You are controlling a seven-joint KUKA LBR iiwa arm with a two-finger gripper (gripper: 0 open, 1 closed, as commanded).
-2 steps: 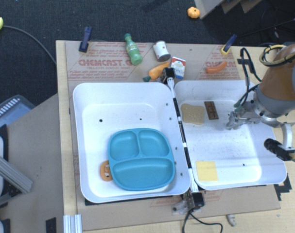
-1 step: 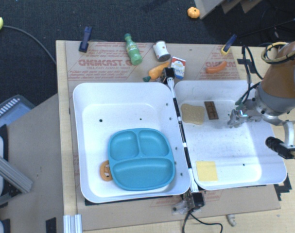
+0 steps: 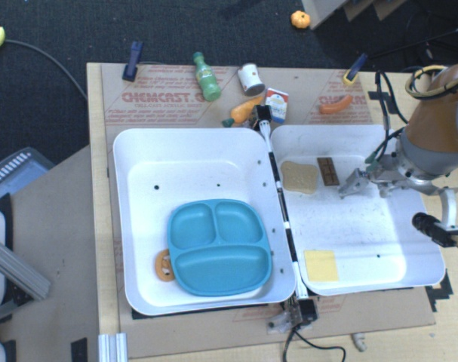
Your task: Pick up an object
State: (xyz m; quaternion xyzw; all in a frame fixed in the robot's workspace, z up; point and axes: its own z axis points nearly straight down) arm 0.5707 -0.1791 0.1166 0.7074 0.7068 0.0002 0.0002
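1. A bench seen from above at a slant carries two shallow white bins side by side: the left bin (image 3: pixel 138 164) fills the centre-left of the frame, and the right bin (image 3: pixel 364 270) sits at centre-right.
2. A grey arm with an orange band (image 3: pixel 434 123) reaches in from the right edge of the frame, over the upper part of the right bin.
3. Its gripper (image 3: pixel 355 185) points left, low over the bin floor; nothing shows between its fingers, and how far apart they stand cannot be told from this angle.
4. Just left of the gripper lies a small dark brown bar (image 3: pixel 328 171), close to the tool, though contact cannot be judged.
5. Beside the bar, further left, lies a tan slice of bread (image 3: pixel 299 177), near the wall between the bins.
6. A flat yellow square (image 3: pixel 321 265) lies in the lower left part of the right bin, well apart from the gripper.
7. In the left bin, a blue divided plate (image 3: pixel 219 246) with three compartments rests in the lower right part.
8. A small brown pretzel (image 3: pixel 164 266) peeks out at the plate's lower left edge.
9. Behind the bins, on the bench board at the top of the frame, lie a green bottle (image 3: pixel 207 77), a small can (image 3: pixel 250 78) and an orange carrot (image 3: pixel 245 110).
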